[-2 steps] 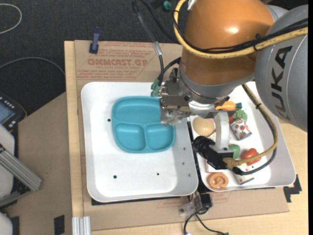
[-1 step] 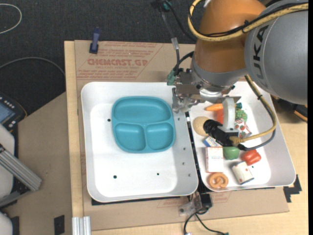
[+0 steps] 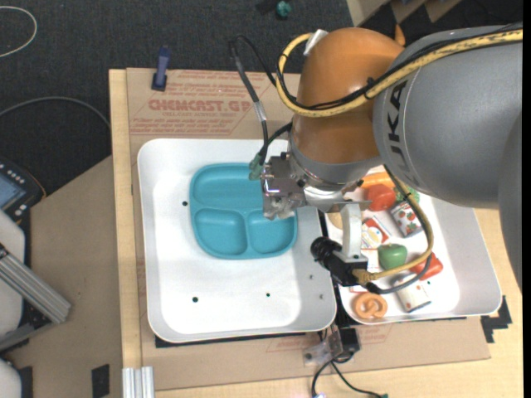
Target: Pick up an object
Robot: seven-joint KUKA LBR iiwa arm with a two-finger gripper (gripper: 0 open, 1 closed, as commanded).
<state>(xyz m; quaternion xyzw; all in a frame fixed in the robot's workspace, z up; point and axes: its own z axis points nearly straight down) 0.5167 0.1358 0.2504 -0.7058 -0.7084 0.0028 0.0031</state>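
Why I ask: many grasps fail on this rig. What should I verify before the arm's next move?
1. Is the gripper at a target: ok, it sits at the right edge of the blue plate in the left bin.
2. Anything held: cannot tell from this angle.
3. Plate pose: ok, flat, open side up, fully inside its bin.
4. Right bin contents in plain view: not ok, the arm covers many; the green piece and pretzel show.
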